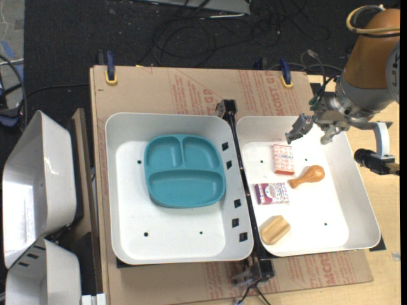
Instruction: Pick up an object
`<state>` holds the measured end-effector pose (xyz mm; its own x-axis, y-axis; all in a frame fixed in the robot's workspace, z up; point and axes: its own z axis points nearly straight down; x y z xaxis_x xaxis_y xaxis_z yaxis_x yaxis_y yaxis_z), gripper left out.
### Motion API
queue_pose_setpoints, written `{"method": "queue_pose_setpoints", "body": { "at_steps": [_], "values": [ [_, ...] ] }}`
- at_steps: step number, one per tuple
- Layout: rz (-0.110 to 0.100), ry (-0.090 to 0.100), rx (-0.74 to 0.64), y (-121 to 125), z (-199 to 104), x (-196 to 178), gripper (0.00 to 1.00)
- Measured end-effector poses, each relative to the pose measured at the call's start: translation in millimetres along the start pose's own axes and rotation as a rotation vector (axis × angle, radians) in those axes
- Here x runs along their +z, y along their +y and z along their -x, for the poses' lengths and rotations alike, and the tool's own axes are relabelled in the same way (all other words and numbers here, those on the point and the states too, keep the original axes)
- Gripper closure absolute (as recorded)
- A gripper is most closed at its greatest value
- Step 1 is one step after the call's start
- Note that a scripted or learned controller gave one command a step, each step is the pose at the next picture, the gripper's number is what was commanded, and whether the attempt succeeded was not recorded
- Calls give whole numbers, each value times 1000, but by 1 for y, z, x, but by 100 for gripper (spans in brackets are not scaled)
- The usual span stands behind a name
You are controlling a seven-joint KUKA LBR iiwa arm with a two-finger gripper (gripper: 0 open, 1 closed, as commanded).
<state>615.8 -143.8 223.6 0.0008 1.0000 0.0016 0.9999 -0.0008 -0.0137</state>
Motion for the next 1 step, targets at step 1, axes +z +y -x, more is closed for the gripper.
{"method": "queue_pose_setpoints", "body": {
  "at_steps": [1],
  "values": [
    [13, -2, -3, 2, -1, -9, 0]
  ]
}}
